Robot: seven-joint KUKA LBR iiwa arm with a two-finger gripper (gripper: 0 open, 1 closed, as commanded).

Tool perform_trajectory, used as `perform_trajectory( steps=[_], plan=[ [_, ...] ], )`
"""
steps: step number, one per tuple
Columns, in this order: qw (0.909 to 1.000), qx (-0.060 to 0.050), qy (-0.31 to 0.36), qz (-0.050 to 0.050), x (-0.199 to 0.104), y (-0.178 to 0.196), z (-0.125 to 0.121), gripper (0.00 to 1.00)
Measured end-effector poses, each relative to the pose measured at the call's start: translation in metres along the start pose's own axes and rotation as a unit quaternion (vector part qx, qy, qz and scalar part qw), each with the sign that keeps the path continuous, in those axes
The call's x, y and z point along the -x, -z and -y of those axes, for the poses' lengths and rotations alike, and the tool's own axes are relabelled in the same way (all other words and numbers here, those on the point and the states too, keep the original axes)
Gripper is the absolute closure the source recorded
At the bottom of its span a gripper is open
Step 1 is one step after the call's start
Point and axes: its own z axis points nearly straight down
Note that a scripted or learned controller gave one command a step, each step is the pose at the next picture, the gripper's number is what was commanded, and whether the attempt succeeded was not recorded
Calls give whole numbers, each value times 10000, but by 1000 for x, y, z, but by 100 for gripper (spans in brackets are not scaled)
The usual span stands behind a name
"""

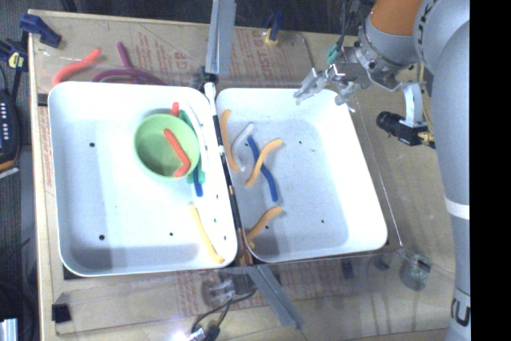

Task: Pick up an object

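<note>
My gripper hangs over the far edge of the right bin, its fingers spread open with nothing between them. In that bin lie a blue curved piece, an orange curved piece crossing it, a pale grey piece, an orange strip along the left wall and another orange piece near the front. All of them sit to the left of and nearer the front than the gripper.
The left bin holds a green bowl with a red piece in it, plus green, blue and yellow strips by its right wall. Red and purple pieces lie on the bench behind it.
</note>
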Motion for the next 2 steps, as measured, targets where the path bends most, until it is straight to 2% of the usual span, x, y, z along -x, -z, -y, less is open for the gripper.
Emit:
perform_trajectory(
  steps=[1, 2],
  plan=[
    [9999, 34, -141, 14, -70, -155, 21, 0],
    [9999, 26, -125, 20, -70, -145, 21, 100]
  ],
)
